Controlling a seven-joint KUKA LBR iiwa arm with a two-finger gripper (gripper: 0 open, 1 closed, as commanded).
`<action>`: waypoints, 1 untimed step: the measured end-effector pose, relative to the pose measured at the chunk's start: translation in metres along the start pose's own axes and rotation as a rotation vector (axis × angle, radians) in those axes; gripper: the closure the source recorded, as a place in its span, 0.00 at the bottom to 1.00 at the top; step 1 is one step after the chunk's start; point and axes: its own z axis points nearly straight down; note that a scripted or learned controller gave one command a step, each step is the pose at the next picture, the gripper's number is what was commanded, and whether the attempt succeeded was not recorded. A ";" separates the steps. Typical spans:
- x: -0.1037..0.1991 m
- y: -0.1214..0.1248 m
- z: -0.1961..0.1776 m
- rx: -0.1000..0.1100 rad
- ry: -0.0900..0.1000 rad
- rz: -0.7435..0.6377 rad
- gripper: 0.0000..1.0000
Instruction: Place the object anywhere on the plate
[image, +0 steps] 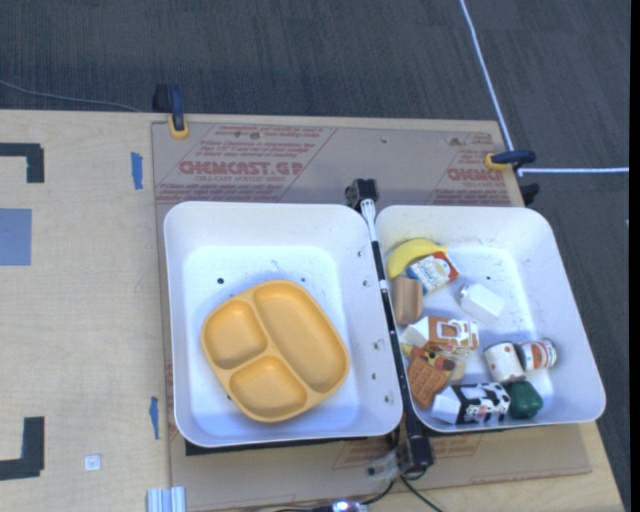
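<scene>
Camera view, near edge first: the right bin (565, 290) holds the whole pile. Nearest are a black-and-white cow-print box (478, 403) with a dark green lump (524, 400) touching it at its 3 o'clock. Just past them are a waffle-like biscuit (430, 376), a white and red can (518, 357) on its side and a small carton (452, 333). Farther in are a white block (482, 300), a brown cylinder (407, 297), a small packet (434, 271) and a yellow banana-like piece (410, 252) at the pile's 12 o'clock.

The left bin (190, 300) carries the yellow plate (275, 350), 3 compartments, lying flat toward the bin's 6 o'clock. Nothing rests on it.

So by my read the task is at zero: no object is picked, lifted or moved over. Which piece is meant I can't say, but every candidate sits in the right bin, at the plate's 3 o'clock, across the two bin walls.

Pincer state: can't tell from this shot.

Left to do, I'd judge: pick 1 item, carry it over, drop it on the plate.

Beyond the bins at 12 o'clock a cardboard sheet (250, 160) is held by 2 clamps (175, 112).
</scene>
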 end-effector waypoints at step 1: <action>-0.027 -0.008 0.010 0.000 0.000 0.000 1.00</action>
